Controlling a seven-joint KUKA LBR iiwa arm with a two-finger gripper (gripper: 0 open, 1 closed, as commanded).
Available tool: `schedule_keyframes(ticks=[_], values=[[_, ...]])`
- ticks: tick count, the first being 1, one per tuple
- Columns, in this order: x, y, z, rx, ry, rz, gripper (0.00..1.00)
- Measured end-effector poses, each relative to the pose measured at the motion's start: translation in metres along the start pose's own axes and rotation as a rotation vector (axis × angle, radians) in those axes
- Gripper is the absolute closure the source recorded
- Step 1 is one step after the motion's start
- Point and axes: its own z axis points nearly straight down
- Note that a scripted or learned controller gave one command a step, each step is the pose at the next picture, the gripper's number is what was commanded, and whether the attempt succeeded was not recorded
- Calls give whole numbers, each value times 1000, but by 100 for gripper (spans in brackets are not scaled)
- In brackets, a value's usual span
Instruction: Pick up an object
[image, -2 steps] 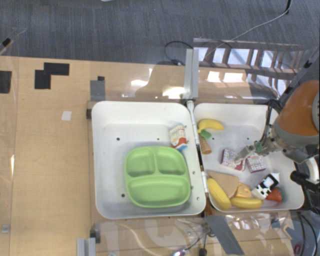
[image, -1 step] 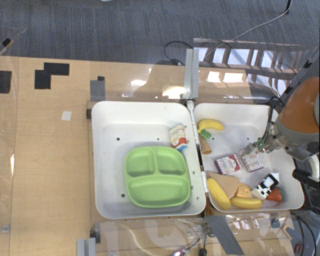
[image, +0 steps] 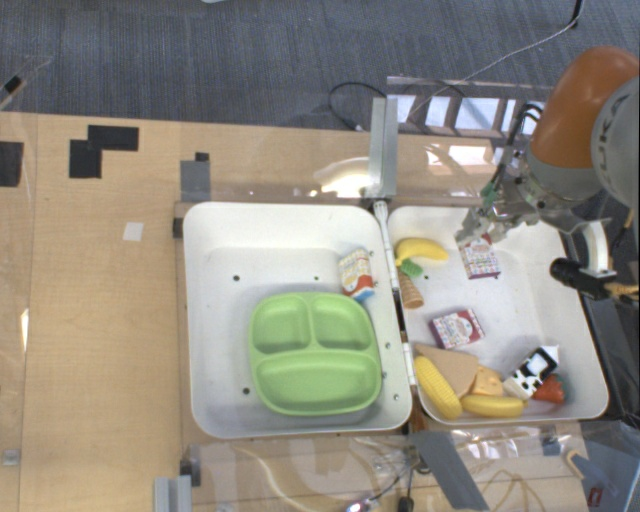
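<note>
My gripper (image: 482, 228) hangs over the far part of the right bin (image: 575, 330), at the end of the grey arm with the orange band. Just below it in the view lies a small pink and white carton (image: 482, 261), and whether the two touch cannot be told. A yellow banana (image: 422, 250) lies to the carton's left, with an ice-cream cone (image: 411, 291) below it. A pink box (image: 457, 328) sits mid-bin.
At the right bin's near end lie a corn cob (image: 437, 387), a tan wedge (image: 462, 367), a yellow fruit (image: 492, 405) and a black and white toy (image: 532, 371). The left bin (image: 215, 300) holds a green divided plate (image: 315, 352) and a small carton (image: 355, 272).
</note>
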Motion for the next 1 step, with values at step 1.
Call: schedule_keyframes(ticks=[1], values=[[-28,-15,14,2,-1,218,100]])
